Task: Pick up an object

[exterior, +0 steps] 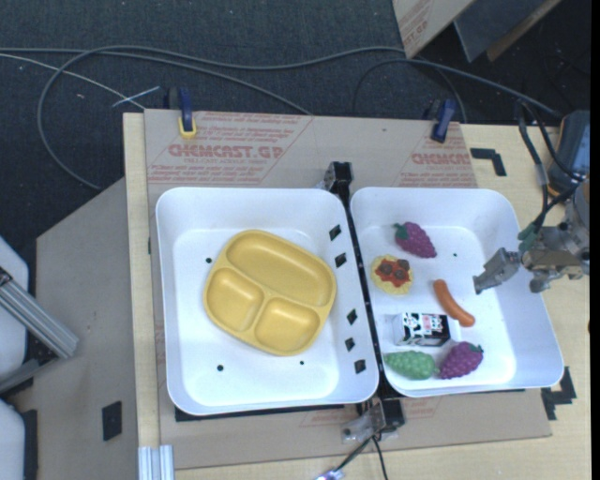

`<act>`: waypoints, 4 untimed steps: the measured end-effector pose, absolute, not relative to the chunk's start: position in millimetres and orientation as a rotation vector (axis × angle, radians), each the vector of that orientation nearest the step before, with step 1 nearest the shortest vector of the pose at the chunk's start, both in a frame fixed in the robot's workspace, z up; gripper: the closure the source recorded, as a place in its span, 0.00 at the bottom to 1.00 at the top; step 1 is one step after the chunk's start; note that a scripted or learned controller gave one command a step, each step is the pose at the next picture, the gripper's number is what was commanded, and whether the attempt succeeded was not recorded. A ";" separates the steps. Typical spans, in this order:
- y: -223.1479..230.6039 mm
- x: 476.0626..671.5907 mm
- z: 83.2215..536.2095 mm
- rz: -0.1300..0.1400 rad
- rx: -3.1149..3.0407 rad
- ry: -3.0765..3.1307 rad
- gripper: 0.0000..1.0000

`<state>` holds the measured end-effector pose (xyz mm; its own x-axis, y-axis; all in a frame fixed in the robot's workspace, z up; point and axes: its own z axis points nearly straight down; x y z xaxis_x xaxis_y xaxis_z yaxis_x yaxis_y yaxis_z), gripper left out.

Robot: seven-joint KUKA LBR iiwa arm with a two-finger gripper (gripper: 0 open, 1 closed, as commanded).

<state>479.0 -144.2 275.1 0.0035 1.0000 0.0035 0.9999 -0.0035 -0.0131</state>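
Dark grey carpet floor (234,47) across the top of the frame and down the left side, with thin cables (75,70) looping over it. Tan board table (272,141) in the middle, red printed lettering along its upper edge, held by two blue clamps (186,110) at the top. Cardboard box corner (427,21) poking in at the upper right. Pale metal rail (33,314) at the left edge. Even, flat lighting, soft shadows.

Right bin (487,202): six items crowd its left and lower part, namely purple grapes (414,239), pizza toy (392,272), sausage (454,303), milk carton (424,326), green grapes (411,364), second purple grapes (461,358). Upper right floor open. Left bin (178,281): yellow divided plate (270,292) fills the middle; margins open.
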 end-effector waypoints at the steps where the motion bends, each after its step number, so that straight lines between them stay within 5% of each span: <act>1: -144.0 481.1 280.7 0.000 -2.221 -2.221 0.00; 4: -138.3 486.5 127.9 0.004 -2.218 -2.215 0.00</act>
<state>486.5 -138.3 127.9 0.0013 1.0000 0.0032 1.0000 -0.0013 -0.0070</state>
